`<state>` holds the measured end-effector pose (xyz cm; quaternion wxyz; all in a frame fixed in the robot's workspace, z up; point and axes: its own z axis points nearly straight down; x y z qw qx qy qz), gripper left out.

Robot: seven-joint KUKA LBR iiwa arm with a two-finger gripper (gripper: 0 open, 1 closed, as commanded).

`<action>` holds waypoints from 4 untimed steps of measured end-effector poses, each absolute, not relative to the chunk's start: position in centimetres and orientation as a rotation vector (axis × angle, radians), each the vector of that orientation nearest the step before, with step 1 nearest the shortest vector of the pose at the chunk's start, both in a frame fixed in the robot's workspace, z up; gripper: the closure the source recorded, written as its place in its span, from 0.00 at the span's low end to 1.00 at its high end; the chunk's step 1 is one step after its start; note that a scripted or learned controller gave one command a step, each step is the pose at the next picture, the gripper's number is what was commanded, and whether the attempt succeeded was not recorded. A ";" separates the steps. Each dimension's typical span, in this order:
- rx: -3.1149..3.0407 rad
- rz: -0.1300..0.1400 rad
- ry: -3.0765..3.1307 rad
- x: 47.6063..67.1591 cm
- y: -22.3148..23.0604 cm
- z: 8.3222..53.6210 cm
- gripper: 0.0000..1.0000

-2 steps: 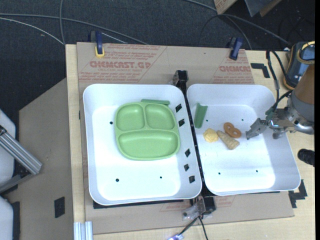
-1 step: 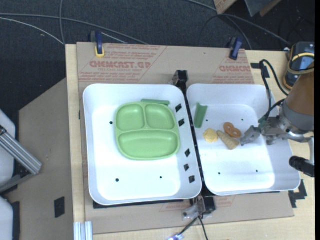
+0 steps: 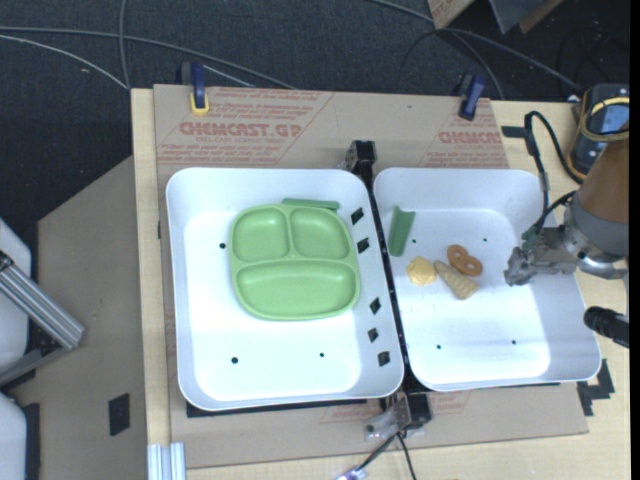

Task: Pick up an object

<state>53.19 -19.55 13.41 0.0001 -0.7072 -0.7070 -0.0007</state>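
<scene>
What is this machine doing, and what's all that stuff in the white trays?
It is a robot arm, and one camera above the bench looks down on it at a slant. The arm comes in from the right; its pincer hangs over the right bin and holds nothing. In that bin lie small toy foods: a green stick, a yellow piece, a brown pretzel shape and a tan cone. The left bin holds a green divided plate. The robot's job is to pick something up.
</scene>
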 end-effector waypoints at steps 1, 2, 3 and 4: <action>-2.225 -0.005 -2.227 54.3 -19.9 18.6 1.00; -2.226 -0.006 -2.229 54.5 -20.2 25.1 1.00; -2.222 -0.003 -2.225 54.6 -20.2 26.8 1.00; -2.213 -0.003 -2.226 53.6 -15.2 27.3 1.00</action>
